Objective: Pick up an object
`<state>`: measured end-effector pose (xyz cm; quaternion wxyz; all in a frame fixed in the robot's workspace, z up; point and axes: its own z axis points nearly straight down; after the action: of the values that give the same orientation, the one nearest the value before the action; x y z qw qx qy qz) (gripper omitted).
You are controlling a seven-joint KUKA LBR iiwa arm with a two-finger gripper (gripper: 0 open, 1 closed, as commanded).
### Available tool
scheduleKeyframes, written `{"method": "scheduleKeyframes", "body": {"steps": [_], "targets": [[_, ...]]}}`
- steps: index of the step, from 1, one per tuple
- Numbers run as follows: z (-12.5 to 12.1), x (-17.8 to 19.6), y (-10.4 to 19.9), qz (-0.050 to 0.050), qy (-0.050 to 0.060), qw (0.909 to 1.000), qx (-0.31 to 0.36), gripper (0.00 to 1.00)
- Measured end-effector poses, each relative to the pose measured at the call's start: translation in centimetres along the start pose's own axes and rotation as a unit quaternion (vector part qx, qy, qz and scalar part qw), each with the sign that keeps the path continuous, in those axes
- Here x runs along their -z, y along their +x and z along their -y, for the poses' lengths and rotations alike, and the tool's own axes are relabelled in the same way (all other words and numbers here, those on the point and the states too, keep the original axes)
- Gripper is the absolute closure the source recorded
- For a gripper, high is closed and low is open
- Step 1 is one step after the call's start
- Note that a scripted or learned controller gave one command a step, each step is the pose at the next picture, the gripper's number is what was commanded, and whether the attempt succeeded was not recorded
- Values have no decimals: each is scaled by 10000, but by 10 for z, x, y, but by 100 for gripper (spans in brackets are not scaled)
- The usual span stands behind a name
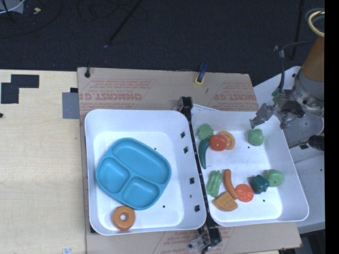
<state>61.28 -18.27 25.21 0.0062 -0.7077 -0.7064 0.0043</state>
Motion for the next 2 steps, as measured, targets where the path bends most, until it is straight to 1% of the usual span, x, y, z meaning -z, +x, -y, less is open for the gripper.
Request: {"method": "scheduleKeyframes", "body": {"steps": [1,2], "targets": [[-2,8,0,13,-69,10000,11,0],[-11,-48,-4,12,-53,10000,12,0]]}}
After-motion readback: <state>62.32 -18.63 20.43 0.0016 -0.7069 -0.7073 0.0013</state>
